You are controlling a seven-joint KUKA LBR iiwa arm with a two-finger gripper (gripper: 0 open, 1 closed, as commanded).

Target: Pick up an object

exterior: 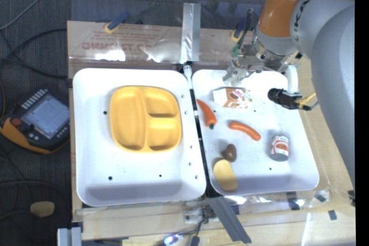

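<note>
The pincer [236, 73] hangs over the back-left corner of the right bin [300, 176], just above a small white card w/ a red-brown print [233, 98]. Can't tell whether it's spread or pressed together; nothing is visibly pinched. Step looks like the approach, w/ no pick made yet.

Likely target is the card, just beside the tip. Other options in the same bin:
- orange-red pepper [207, 113] by the left wall
- sausage [244, 130] near the middle
- small can [279, 147] to the right
- brown lump [230, 152] and yellow piece [225, 175] toward the front

The left bin [92, 181] holds a yellow divided tray [145, 118].

Next move calls for dropping straight down. The card lies flat, so I'd expect a hard pinch.
</note>
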